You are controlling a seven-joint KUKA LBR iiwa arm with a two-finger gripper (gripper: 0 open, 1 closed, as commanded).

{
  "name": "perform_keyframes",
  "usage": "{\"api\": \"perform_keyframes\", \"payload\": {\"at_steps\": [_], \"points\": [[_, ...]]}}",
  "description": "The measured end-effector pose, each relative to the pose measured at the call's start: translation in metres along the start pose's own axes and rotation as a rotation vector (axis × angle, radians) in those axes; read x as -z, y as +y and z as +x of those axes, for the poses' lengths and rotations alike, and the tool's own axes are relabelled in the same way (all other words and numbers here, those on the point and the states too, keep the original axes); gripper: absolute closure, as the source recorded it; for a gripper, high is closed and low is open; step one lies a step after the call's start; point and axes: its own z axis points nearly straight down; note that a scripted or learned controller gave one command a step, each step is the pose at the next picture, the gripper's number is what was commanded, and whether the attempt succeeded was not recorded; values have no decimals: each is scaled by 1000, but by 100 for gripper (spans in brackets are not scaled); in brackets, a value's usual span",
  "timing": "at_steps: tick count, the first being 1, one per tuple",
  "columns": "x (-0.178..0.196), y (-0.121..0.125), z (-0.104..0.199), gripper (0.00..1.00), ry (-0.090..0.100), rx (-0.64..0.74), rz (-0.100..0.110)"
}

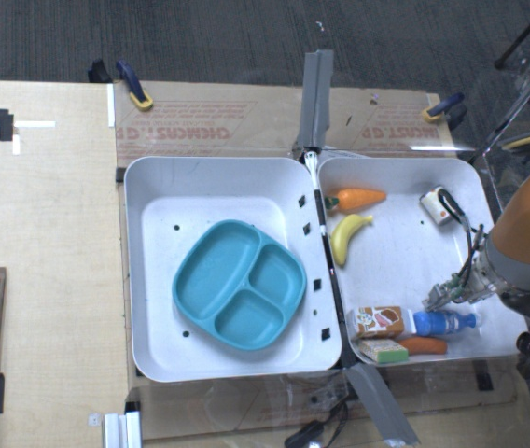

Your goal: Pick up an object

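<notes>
The end effector (444, 294) hangs low in the right bin (405, 171), near that bin's right side, just above the blue bottle (442, 322) lying there. Whether it is wide or narrow I cannot tell, since its tip is small and blurred, and nothing shows clearly gripped in it. The grey arm (526, 241) with its orange band reaches in from the right edge.

In the right bin, a carrot (358, 197) lies near the back wall with a banana (347, 235) just in front of it. A small white and black object (440, 206) sits toward the back right. Along the front wall lie a small carton (380, 321), the blue bottle beside it, and a second orange vegetable (421, 345) next to a green and tan block (386, 351).

The left bin (144, 250) holds a blue divided plate (239, 285), lying flat. Both bins rest on the desk (41, 203).
</notes>
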Motion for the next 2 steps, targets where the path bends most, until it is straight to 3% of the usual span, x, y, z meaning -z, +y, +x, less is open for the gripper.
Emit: {"api": "perform_keyframes", "payload": {"at_steps": [1,2], "points": [[0,-1,-3,0,-1,47,-1],[0,3,7,0,-2,235,-2]]}}
